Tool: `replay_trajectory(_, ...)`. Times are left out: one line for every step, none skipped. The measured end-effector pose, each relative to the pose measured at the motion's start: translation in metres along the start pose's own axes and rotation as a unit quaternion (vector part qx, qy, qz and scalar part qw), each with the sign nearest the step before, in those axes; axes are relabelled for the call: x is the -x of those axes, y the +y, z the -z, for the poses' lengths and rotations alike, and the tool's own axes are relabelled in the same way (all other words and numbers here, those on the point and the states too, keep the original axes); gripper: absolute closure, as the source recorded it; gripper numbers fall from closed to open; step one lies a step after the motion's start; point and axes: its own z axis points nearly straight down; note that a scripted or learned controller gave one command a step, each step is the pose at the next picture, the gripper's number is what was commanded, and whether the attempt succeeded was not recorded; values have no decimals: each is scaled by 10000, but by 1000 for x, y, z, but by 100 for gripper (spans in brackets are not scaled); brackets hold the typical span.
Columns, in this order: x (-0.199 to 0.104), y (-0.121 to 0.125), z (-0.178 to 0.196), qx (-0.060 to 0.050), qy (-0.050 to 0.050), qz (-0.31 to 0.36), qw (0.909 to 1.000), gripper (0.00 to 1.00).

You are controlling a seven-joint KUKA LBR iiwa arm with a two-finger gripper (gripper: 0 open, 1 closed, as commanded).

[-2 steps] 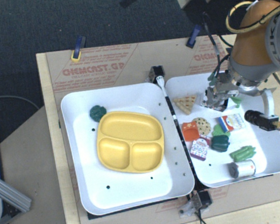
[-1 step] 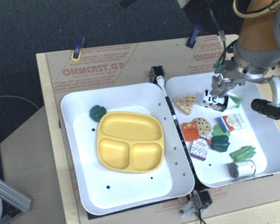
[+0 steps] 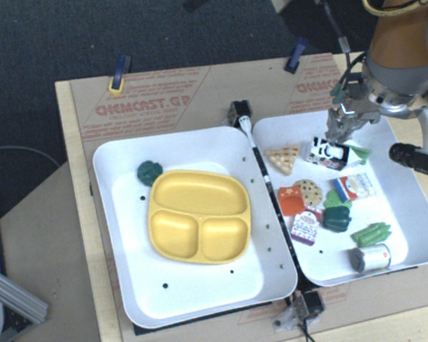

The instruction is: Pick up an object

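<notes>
My gripper [image 3: 339, 131] hangs over the back of the right bin [image 3: 414, 202], just above a small black-and-white object [image 3: 327, 152]. Its fingertips are close to that object, and contact cannot be judged. In the same bin lie a pizza slice [image 3: 283, 157], a round cookie [image 3: 308, 190], a red packet [image 3: 290, 198], a pink-and-white packet [image 3: 304, 228], a dark green piece [image 3: 336, 217], a red-white-blue carton [image 3: 354, 186], a green pepper [image 3: 371, 233] and a white can [image 3: 371, 258].
The left bin [image 3: 125, 240] holds a yellow divided plate [image 3: 199, 215] and a dark green broccoli piece [image 3: 150, 171] at its back left. A black divider [image 3: 266, 183] runs between the bins. Clamps [image 3: 117, 75] sit at the bench's back edge.
</notes>
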Motion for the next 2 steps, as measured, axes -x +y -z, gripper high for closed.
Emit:
replay_trajectory(-23, 38, -12, -4, 7, 13, 10000, 100)
replay_trajectory(-18, 47, -4, -4, 2, 3, 10000, 100)
